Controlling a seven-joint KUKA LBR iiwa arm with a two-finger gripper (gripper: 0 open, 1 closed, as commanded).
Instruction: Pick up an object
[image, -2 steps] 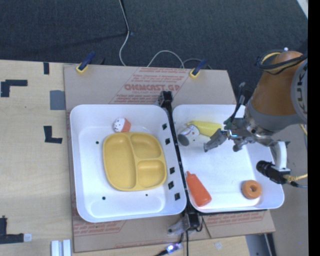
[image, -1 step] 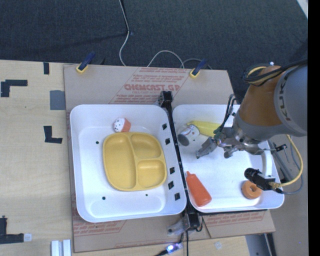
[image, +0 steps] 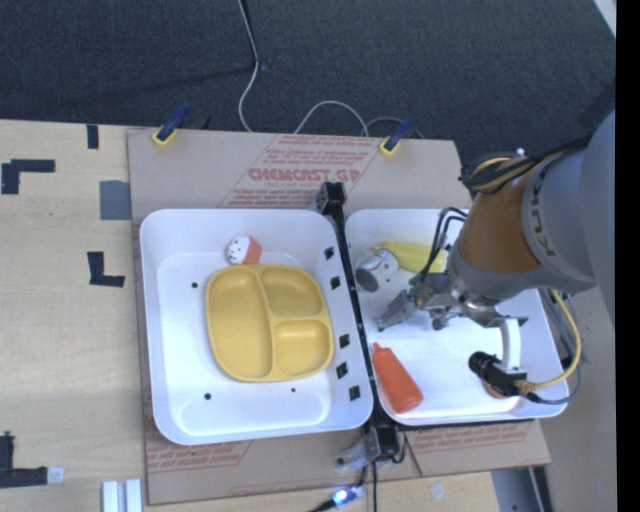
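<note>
Orange object (image: 397, 378) lay at near-left corner of right bin (image: 545, 395), untouched. Gripper (image: 398, 310) hung over bin's left side, fingers spread, gripping nothing. Yellow plate (image: 268, 322) sat mid left bin (image: 160, 300).

Even overhead light, soft shadows, white bins (image: 160, 300) bright without glare, slightly soft focus
</note>
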